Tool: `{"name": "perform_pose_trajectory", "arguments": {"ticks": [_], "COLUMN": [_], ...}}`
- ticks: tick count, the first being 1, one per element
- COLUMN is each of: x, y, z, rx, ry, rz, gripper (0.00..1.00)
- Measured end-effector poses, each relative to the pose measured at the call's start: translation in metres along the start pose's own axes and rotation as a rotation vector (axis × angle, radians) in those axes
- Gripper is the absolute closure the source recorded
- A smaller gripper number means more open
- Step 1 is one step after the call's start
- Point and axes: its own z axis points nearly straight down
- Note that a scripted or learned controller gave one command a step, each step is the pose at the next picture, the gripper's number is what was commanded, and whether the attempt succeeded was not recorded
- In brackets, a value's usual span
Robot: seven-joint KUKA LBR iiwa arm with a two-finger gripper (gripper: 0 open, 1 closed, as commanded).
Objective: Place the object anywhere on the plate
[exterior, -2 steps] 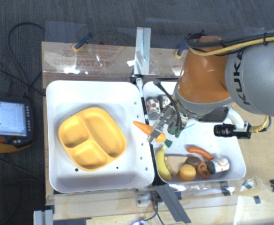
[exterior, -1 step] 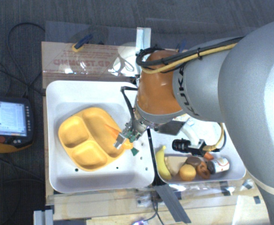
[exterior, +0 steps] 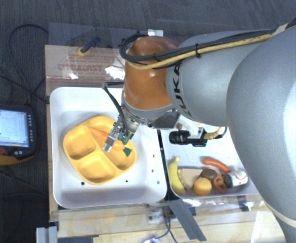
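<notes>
Lower the hand (exterior: pixel 115 138), grip state indeterminate, squarely over the yellow plate (exterior: pixel 87 151) compartment before releasing the orange object (exterior: pixel 103 132).

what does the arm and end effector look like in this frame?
Arm: bulky, rounded grey housings with a glossy orange band above the wrist and dark lettering on the grey shell beside it. A bundle of black and yellow cables runs along the top and loops round the band. End effector: small, metallic grey, with green parts near its tip.
</notes>
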Motion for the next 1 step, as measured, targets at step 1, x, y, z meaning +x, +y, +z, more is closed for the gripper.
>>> {"name": "perform_pose_trajectory", "arguments": {"ticks": [1], "x": [-0.0002], "y": [-0.0005], "z": [0.0006], "rx": [0.002], "ry": [0.000], "rz": [0.000], "gripper": [0.00]}}
